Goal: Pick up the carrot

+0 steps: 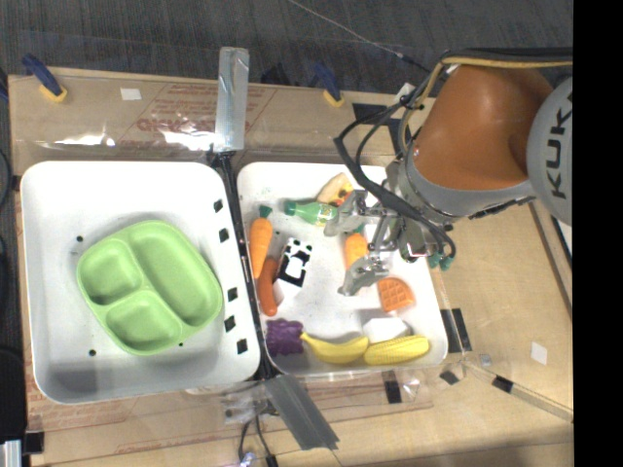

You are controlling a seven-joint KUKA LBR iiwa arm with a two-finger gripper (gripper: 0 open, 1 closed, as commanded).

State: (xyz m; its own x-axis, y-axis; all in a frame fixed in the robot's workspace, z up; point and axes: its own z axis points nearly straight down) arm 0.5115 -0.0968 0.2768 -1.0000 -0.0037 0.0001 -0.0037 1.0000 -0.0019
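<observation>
The carrot is a long orange piece lying along the left wall of the right bin, its tip pointing toward the near side. My gripper hangs over the middle of that bin, well to the right of the carrot and apart from it. A short orange piece sits right at the gripper; I cannot make out whether it is held. The arm's orange band covers the bin's far right corner.
Also in the right bin are a reddish sausage just below the carrot, a black-and-white cube, a green bottle, purple grapes, a banana, corn and an orange slice. The left bin holds a green divided plate.
</observation>
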